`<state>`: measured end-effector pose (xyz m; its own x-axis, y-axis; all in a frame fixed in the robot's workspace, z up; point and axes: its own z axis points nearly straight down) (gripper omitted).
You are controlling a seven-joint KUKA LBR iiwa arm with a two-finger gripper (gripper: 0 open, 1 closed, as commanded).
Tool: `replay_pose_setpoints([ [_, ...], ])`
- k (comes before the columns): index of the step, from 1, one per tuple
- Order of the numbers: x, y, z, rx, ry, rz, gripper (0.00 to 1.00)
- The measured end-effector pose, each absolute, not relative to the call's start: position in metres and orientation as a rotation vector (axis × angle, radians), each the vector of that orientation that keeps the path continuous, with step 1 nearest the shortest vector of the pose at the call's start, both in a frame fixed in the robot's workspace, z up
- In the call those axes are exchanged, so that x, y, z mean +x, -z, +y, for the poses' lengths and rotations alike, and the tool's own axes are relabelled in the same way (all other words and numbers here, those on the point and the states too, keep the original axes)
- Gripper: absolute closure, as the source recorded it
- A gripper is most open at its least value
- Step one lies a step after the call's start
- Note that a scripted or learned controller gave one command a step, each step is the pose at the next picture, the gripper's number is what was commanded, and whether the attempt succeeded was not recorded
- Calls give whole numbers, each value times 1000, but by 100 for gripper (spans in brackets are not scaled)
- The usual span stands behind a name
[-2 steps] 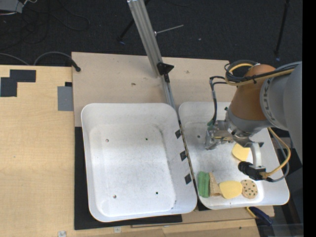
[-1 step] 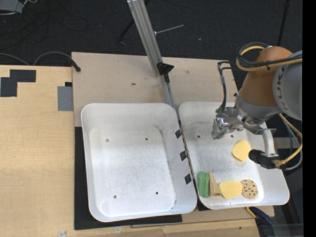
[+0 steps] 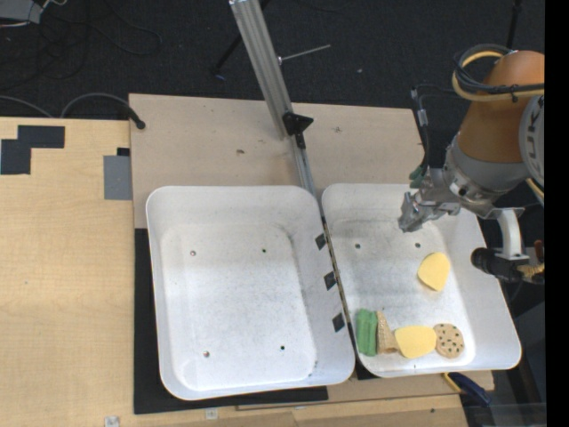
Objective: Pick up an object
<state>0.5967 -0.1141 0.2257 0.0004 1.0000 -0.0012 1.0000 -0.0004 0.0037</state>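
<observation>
**Gripper over the right bin, toy food along its near edge**

On the bench (image 3: 213, 140), a wide pale board, two shallow white bins sit side by side, touching along their inner rims. The left bin (image 3: 169, 207) is the larger in view. The right bin (image 3: 342, 198) carries all the loose items. A long grey metal rail (image 3: 267, 65) runs at a slant from the top of the view down to where the two bins meet, with a black bracket near its lower end.

The arm (image 3: 502, 118) enters from the right, its orange band showing above the grey wrist. Its gripper (image 3: 411, 221) hangs over the far part of the right bin, well apart from every item there. Whether its fingers are parted or closed, I cannot tell; nothing shows between them.

In the right bin, a yellow wedge (image 3: 434, 271) lies alone near the middle right. Along the near edge four pieces sit in a row: a green piece (image 3: 366, 332) leftmost, a tan piece (image 3: 385, 333) touching it, a yellow slice (image 3: 414, 341) next, and a cookie (image 3: 449, 340) with dark chips rightmost, just beside the slice.
</observation>
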Motion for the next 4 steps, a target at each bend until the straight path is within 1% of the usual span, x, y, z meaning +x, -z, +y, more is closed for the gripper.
replay_pose_setpoints([
  [1,597,-234,-114,2219,1,2225,100],
  [2,591,-243,-65,2220,0,2228,100],
  [3,578,-229,-12,2221,3,2229,100],
  [4,570,-232,29,2221,4,2229,100],
])
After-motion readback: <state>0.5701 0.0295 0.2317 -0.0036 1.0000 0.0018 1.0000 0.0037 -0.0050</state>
